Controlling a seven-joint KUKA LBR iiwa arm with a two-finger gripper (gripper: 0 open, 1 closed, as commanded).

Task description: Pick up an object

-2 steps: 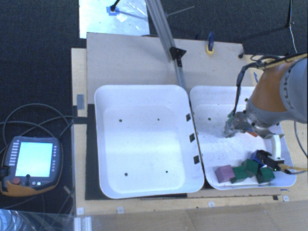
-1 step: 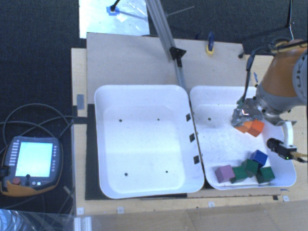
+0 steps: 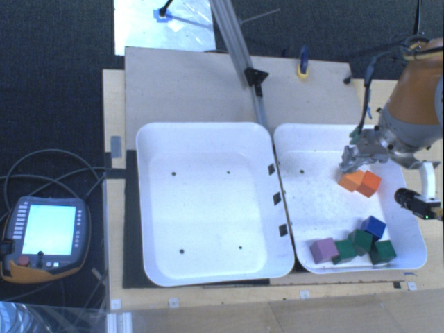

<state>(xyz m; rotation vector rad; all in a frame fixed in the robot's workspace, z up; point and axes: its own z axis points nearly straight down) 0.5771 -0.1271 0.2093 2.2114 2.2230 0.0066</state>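
a: where is the thing to pick?

b: the orange block lies in the right bin, toward its upper right part; it looks like two orange cubes touching, or one angular piece; i cannot tell which.

a: and the gripper?

b: the gripper hangs just beside the block's upper left edge, apparently touching or nearly so; whether its fingers are apart or together i cannot tell, since they blur into a grey mass; nothing is seen between them.

a: what else is in that bin?

b: a cluster near its lower right corner; a purple block on the left, a green block touching it, another green block above and to the right, a third green block at the right end, and a blue block at the top of the group; the cluster is well apart from the orange block.

a: the other bin?

b: the left bin sits side by side with the right one, rims touching; small dark marks dot its floor.

a: around the bench?

b: the arm, orange above the wrist, comes in from the right over the bin's upper right corner; a grey pole slants down to the bins' shared upper edge; a teach pendant with a lit screen lies on the dark floor at left, ringed by cables.
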